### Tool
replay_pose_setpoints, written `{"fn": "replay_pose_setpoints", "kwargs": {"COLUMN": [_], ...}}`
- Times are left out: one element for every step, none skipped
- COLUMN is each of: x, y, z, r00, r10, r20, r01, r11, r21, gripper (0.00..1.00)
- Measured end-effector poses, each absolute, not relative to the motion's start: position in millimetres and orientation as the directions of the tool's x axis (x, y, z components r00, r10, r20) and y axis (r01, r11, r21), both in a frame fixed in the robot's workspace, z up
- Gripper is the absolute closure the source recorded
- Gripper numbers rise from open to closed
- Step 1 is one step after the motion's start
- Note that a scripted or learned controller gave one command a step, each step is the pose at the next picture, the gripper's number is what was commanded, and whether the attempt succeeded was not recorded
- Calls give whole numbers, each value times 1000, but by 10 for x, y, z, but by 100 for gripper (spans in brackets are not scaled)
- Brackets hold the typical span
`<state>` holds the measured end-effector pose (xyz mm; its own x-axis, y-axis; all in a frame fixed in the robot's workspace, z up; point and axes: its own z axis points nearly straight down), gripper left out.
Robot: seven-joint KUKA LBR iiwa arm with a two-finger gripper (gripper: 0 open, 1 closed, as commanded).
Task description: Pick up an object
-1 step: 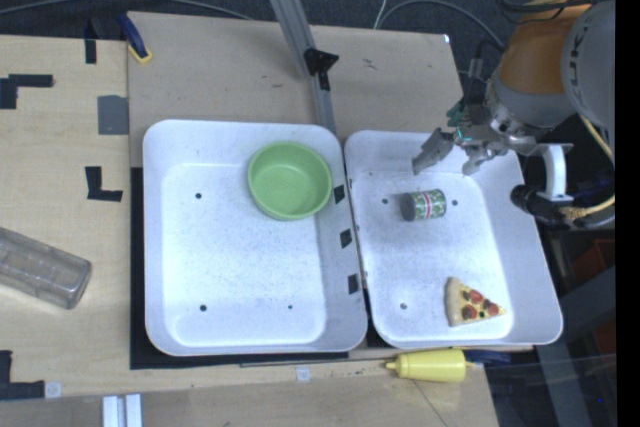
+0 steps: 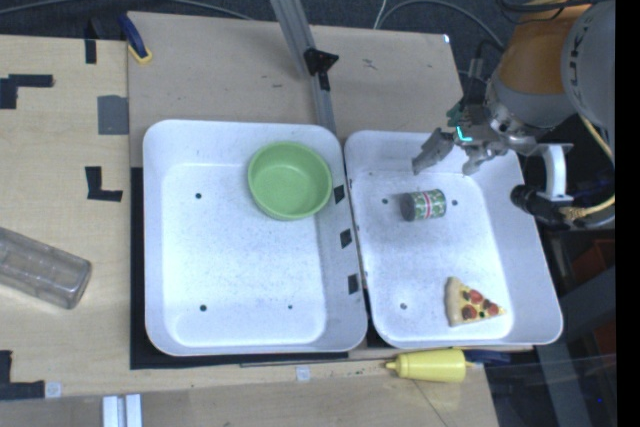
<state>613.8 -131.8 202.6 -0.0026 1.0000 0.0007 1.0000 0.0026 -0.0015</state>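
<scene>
Camera view: looking down on two bins, left to right.
Left bin point(image 2: 170, 215): carrying a green bowl point(image 2: 290, 180) near its far edge.
Right bin point(image 2: 520, 265): a small can point(image 2: 424, 206) is lying on its side near the far edge; a pizza slice point(image 2: 470, 302) is sitting near the front right corner.
Gripper point(image 2: 452, 158): hovering over the far edge, fingers spread, gripping nothing.
Progress: nothing is lifted yet; grasping and raising are remaining.
</scene>
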Motion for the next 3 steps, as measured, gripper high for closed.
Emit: {"fn": "replay_pose_setpoints", "kwargs": {"x": [6164,6248,6246], "y": [-1320,-1330,-1324], "z": [1585,1032,880], "r00": [-2,-2,-2], "r10": [1000,1000,1000], "r20": [-1,-1,-2], "r01": [1000,1000,1000], "r11": [2,2,2], "r21": [-5,-7,-2], "gripper": [0,0,0]}}
